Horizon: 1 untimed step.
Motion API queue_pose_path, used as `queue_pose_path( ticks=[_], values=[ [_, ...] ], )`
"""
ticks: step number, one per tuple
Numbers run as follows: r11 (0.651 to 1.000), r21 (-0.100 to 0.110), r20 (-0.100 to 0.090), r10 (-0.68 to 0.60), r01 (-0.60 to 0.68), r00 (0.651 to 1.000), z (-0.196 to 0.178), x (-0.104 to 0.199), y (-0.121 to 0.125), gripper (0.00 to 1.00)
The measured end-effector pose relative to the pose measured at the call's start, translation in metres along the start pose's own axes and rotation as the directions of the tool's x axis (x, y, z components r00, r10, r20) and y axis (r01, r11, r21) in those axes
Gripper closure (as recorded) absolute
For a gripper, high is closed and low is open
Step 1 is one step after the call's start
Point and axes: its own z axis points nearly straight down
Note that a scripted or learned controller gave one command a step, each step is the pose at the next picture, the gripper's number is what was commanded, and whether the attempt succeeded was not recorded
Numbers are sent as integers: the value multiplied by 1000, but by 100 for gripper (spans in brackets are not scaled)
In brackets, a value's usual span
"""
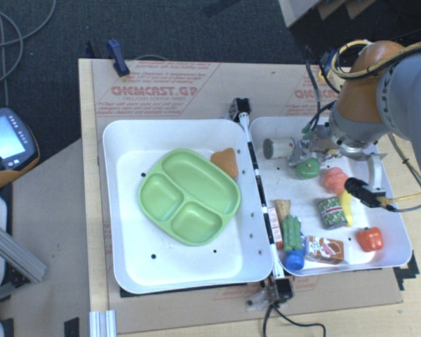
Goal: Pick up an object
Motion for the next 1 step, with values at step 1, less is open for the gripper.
queue_pose_path(
  ticks=[1],
  values=[
    [1000, -6, 0, -6, 6, 1000, -95, 57, -15, 100]
  ],
)
